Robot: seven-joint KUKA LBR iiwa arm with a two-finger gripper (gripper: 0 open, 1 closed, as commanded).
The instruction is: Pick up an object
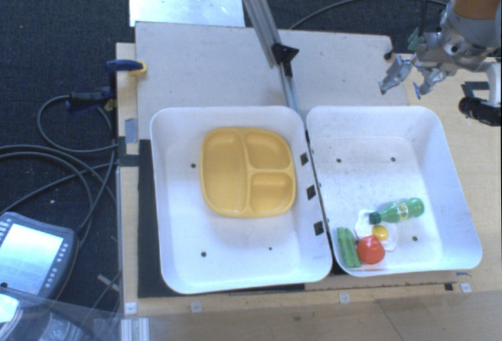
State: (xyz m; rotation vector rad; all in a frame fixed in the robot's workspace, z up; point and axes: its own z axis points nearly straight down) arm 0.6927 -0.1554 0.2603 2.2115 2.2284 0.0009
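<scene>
My gripper [411, 79] hangs above the far edge of the right bin [439, 145], its two fingers spread apart and nothing between them. In that bin's near corner lie a green bottle with a yellow label [398, 211], a red tomato [371, 251], a green cucumber-like piece [347, 247] and a small white fried egg with a yellow yolk [381, 233]. These objects are well below the gripper in the view, a long way from it.
The left bin [172, 175] holds a yellow divided plate [248, 172]. A slanted metal pole [259, 6] crosses the bench behind the bins. Clamps [125, 66] and cables lie at the left, and a teach pendant [27, 253] sits at the lower left.
</scene>
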